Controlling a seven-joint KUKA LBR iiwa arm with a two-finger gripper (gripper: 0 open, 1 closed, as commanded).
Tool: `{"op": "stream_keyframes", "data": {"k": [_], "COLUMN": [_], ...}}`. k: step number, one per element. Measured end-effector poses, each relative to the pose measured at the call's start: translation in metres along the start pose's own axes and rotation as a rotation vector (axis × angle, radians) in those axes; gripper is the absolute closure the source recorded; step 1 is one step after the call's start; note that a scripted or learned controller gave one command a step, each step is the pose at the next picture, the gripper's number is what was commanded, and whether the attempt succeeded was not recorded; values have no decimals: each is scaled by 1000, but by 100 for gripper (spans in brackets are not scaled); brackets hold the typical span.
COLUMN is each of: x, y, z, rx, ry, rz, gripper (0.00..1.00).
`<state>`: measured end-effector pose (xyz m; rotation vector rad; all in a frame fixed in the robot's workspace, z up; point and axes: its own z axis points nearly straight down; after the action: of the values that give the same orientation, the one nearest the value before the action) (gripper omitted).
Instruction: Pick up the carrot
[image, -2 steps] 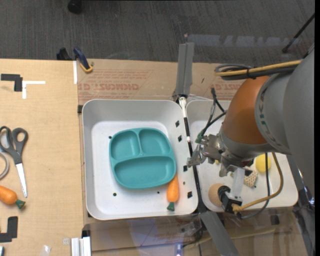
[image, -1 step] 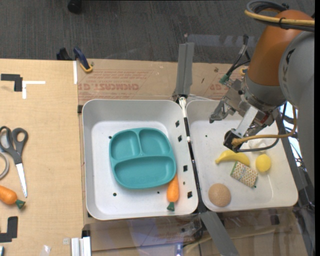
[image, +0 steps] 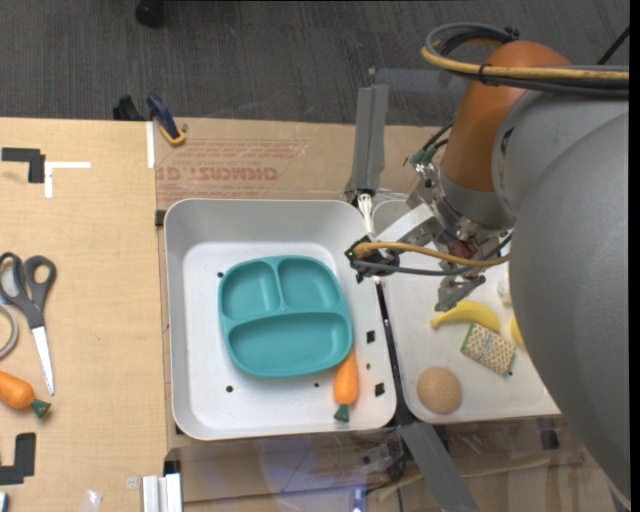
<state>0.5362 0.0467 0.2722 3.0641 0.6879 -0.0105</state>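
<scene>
- While the arm (image: 560, 200) fills the right side of the frame, its gripper (image: 458, 290) hangs over the upper part of the right bin (image: 470, 410), close to the divide between the two bins.
- Its dark fingers (image: 452, 292) point down toward the lower left, and they seem to stand slightly apart with nothing between them, though cables and the wrist blur that part of the view.
- Just below and right of the fingertips lies a banana (image: 466, 316), close to the gripper but apparently not touched by it.
- Beside the banana, toward the lower right, sits a small patterned packet (image: 488, 348), and below both rests a round tan ball (image: 438, 390) near the bin's lower edge.
- At the lower right corner of the left bin (image: 185, 330) lies the carrot (image: 346, 380), orange with its green end pointing down, well apart from the gripper.
- The carrot rests against the lower right rim of a teal divided plate (image: 285, 315) that takes up the middle of the left bin.
- Outside the bins, at the far left of the frame, a pair of scissors (image: 32, 310) lies on the wooden bench (image: 80, 220), with a second carrot (image: 20, 392) just below them at the left edge.
</scene>
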Motion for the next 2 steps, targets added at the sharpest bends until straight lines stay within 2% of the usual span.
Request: {"op": "stream_keyframes", "data": {"k": [1, 2], "x": [-36, -76], "y": [-43, 23], "z": [57, 34], "rx": [1, 1], "ry": [0, 2], "rz": [5, 236], "gripper": [0, 0]}}
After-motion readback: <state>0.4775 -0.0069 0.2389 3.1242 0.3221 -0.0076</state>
